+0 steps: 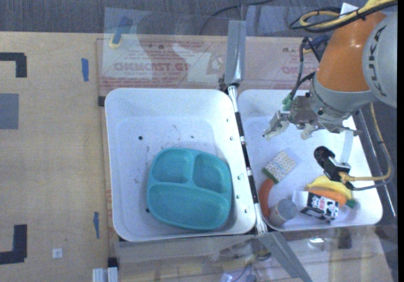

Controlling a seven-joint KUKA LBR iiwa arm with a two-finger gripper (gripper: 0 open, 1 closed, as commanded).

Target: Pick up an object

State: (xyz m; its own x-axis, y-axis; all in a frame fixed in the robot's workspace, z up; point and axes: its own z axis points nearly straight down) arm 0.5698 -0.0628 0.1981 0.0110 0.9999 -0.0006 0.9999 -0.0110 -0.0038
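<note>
My gripper (291, 130) hangs over the back half of the right bin (365, 211), fingers spread open with nothing between them. In front of it on the bin floor lies a small checkered packet (279, 165), apart from the fingers. Further forward are a curved orange-red piece (265, 193), a grey cup (284, 209), a yellow banana (328, 186) and a white box with black and red print (320, 204).
The left bin (126, 117) holds a teal divided plate (189, 188) in its front half. A metal divider (236, 60) stands between the bins at the back. The grey and orange arm (353, 60) reaches in from the right.
</note>
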